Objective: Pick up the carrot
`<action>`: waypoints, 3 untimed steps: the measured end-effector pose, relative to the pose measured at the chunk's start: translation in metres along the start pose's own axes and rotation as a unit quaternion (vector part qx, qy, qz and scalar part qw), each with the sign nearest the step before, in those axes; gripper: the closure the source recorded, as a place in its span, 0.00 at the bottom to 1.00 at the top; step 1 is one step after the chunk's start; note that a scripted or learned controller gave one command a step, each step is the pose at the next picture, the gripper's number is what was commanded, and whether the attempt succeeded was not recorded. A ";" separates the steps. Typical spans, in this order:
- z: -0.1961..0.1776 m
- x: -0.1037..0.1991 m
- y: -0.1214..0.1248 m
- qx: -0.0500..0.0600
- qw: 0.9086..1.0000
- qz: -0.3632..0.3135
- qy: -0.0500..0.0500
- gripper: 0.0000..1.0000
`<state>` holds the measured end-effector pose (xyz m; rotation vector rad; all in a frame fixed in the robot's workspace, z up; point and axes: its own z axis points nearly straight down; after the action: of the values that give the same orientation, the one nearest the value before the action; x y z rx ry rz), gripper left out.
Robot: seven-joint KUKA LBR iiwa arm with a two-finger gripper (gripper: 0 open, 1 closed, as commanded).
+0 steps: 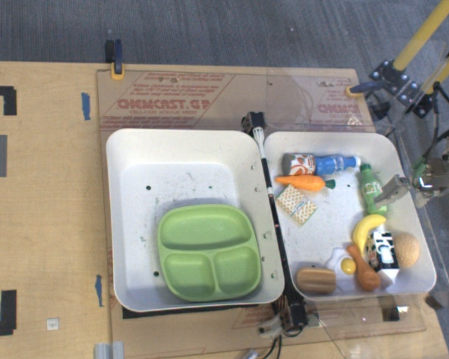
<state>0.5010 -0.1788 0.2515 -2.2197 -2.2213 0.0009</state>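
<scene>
nearest me, a green divided tray [208, 251] sits in the left bin [127, 200]. the carrot [301, 182] lies in the right bin [404, 163], touching a blue bottle [335, 164]. i can't tell the tool's [420, 179] state; i judge a grasp could snag the bottle.

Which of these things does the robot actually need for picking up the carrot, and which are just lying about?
Needed:
carrot, in the right bin
gripper, at that bin's right side

Lying about:
green plate
blue bottle
green bottle
banana
cracker
bread roll
</scene>
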 end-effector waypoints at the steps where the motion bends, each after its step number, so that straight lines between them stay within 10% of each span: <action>1: 0.137 0.063 0.011 0.006 0.998 0.061 0.003 0.00; 2: 0.063 0.093 0.109 -0.004 0.999 0.033 0.000 0.00; 3: 0.148 0.081 0.091 -0.010 1.000 0.003 -0.002 0.00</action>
<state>0.5915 -0.0974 0.1034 -2.2388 -2.2256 -0.0175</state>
